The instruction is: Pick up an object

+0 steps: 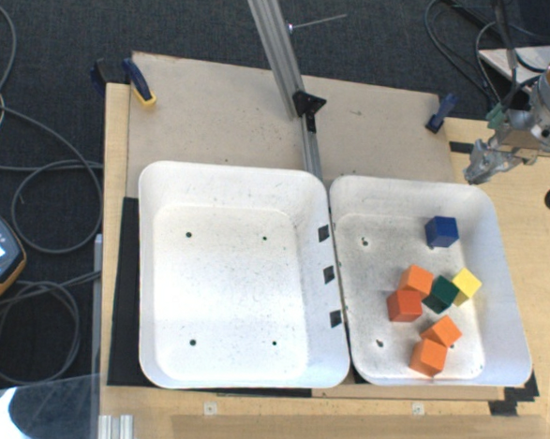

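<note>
Right bin [501, 277], blue cube [441, 231] w/ orange blocks [418, 293], tool [486, 168] state unclear

Two bins [235, 188], white, peppered with fine dark specks. Blue cube [440, 231]; four orange cubes [405, 305]; one dark green cube [442, 295]; one yellow cube [467, 285]. Desk [374, 141] pale tan; blue clamps [140, 82] at its corners. Floor [54, 20] dark grey carpet

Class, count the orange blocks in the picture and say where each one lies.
4, all in the right bin: orange blocks at and. The green block may hide more.
</note>
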